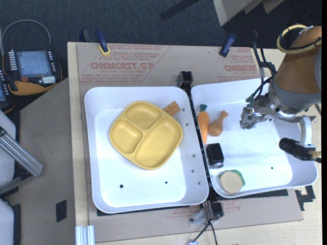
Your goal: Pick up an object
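Hovering with gripper (249, 120) in the right bin (286, 180), finger state not possible to tell; needing centring above toy drumstick (217, 123) before descending

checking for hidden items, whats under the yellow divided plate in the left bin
A brown block pokes out from beneath the yellow divided plate at its upper right edge. Anything else underneath is covered.

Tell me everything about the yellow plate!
The yellow plate looks like smooth plastic, with rounded corners and three sunken sections: two small ones and one bigger. It lies flat, turned at a slant, in the left bin, near its back. A small brown block peeks out at its far right corner, touching or tucked under it; I cannot tell which.
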Motion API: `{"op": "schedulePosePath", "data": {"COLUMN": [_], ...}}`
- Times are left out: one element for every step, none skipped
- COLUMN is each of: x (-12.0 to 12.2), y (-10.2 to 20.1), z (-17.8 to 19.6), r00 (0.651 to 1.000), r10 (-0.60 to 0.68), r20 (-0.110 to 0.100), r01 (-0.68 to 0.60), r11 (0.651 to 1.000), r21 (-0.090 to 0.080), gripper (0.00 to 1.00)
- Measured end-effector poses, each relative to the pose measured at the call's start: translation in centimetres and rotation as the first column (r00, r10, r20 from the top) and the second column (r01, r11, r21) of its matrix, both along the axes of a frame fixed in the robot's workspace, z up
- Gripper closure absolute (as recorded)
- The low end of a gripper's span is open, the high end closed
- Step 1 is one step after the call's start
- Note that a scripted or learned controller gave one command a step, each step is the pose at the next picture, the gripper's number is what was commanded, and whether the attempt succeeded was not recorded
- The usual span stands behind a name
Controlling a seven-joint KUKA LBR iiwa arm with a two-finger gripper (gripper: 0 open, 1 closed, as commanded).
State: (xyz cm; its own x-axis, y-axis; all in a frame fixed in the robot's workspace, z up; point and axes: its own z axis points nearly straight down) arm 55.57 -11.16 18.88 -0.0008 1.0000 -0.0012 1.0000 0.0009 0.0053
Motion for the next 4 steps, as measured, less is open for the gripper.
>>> {"op": "schedulePosePath", "data": {"x": [0.1, -1.8, -3.2, -4.4], "y": [0.0, 5.7, 10.7, 15.9], "z": [4.0, 4.6, 3.3, 4.3], "r00": [1.000, 1.000, 1.000, 1.000], "r10": [0.000, 0.005, 0.005, 0.006], "r20": [0.000, -0.007, -0.009, -0.007], "r01": [0.000, -0.005, -0.005, -0.006], "r11": [1.000, 1.000, 1.000, 1.000], "r21": [0.000, 0.005, 0.004, 0.004], "gripper": [1.00, 1.00, 1.00, 1.00]}}
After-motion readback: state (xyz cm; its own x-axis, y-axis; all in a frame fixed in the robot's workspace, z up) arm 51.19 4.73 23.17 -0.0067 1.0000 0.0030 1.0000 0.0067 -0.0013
